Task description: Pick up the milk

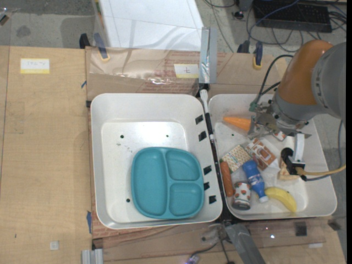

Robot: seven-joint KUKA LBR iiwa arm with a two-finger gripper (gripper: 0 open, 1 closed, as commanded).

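One blue milk bottle (pixel 253 179), white cap, lying in right bin (pixel 324 202).

A teal sectioned plate (pixel 166 182) lies in the left bin (pixel 104 147). In the right bin (pixel 324 199) a carrot (pixel 237 123) sits at the far side, a waffle (pixel 237 157) further in, a hot dog (pixel 226 179) along the left wall, a can (pixel 241 196) and banana (pixel 281 198) near the front edge.

The hand (pixel 263 126) hangs low in the right bin (pixel 324 199), above the milk (pixel 253 179).
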